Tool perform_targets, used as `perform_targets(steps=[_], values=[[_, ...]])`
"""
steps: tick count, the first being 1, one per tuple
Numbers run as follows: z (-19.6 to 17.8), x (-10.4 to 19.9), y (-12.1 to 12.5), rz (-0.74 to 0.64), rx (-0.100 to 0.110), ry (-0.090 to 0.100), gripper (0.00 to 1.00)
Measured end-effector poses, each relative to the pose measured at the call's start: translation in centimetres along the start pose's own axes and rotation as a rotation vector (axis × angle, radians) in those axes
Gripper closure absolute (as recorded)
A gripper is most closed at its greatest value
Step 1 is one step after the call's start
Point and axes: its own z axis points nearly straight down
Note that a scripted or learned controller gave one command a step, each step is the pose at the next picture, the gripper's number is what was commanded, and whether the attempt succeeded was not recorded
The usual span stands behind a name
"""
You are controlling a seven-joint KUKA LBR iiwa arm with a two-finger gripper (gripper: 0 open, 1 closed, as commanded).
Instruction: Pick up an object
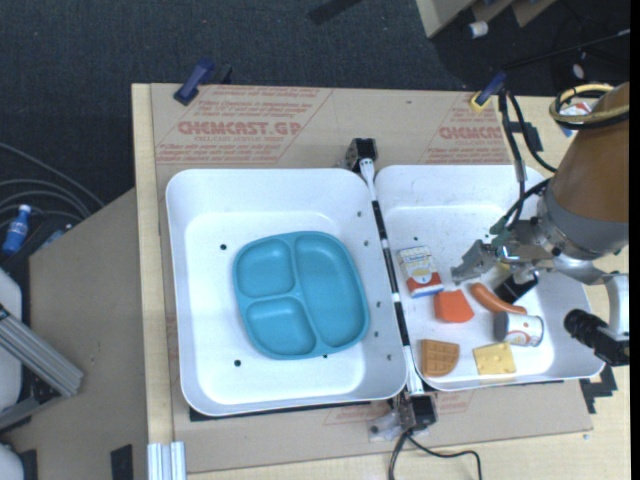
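Orange wedge (454, 306) beside ridged waffle (438, 357)

Both white bins (190, 268) are looking like smooth moulded plastic, catching a soft sheen along their rims. The blue divided tray (298, 294) in the left bin is showing as matt plastic, even in colour with no glare. Under the bins, the bench (260, 128) is looking like flat brown cardboard or fibreboard with red print, dull and slightly fibrous. In the right bin, the orange block (454, 306) is reading as smooth plastic, and the waffle-patterned square (438, 356) is showing a ridged, rough face. The gripper (490, 258) is glinting like bare grey metal.
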Motion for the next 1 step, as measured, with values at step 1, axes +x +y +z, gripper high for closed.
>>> perform_targets(steps=[1], values=[[13.35,-2.65,3.75,0.001,-0.009,-0.003,0.00]])
